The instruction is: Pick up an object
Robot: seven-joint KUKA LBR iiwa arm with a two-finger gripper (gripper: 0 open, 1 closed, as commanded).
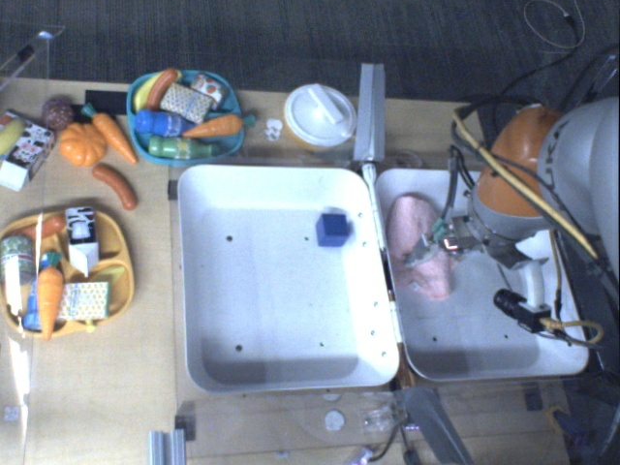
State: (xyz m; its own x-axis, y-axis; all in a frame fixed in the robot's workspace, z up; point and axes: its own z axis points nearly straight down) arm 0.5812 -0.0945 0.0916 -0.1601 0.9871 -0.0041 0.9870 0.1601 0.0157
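A pink, soft-looking lump lies in the right bin, close to its left wall. My gripper is down on the lump's right side, touching or overlapping it. The grey arm with its orange band reaches in from the right above the bin. A small blue cube sits alone in the left bin, near its upper right corner, well apart from the gripper.
A divider post stands between the bins at the back. A white lidded bowl, a blue bowl of toy food and a yellow plate of toy food sit on the bench to the left. Black cables hang over the right bin.
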